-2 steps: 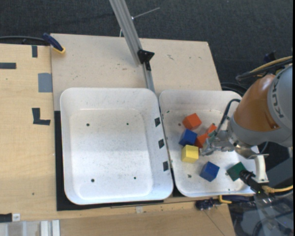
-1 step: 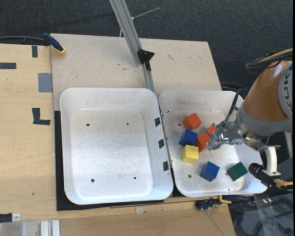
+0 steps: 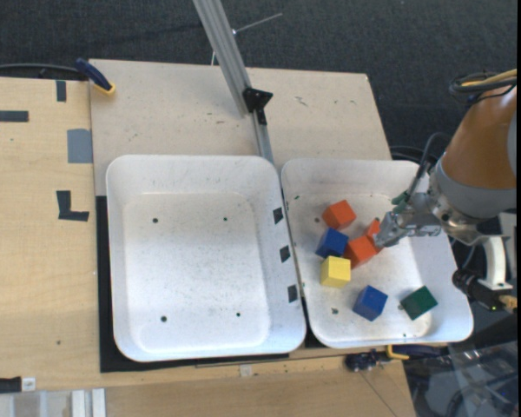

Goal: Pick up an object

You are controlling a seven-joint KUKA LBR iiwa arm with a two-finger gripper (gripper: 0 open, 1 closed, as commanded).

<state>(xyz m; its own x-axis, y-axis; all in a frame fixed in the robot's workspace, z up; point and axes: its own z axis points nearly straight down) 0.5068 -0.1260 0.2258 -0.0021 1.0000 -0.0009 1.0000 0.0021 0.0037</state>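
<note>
Reaching low into the right-hand bin point(image 3: 443, 320), the gripper point(image 3: 384, 235) sat right at the cluster of cubes, its tip touching or just over an orange-red cube point(image 3: 362, 249). Whether it was released or clenched, I couldn't tell; the tip was too small and dark. Nothing was visibly lifted yet, so the pick was at best at the closing stage, with grasp and raise to come. Close by lay another orange cube point(image 3: 339, 213), a blue cube point(image 3: 332, 242) and a yellow cube point(image 3: 336, 271); a second blue cube point(image 3: 371, 301) and a dark green cube point(image 3: 418, 302) sat nearer the front rim.
</note>
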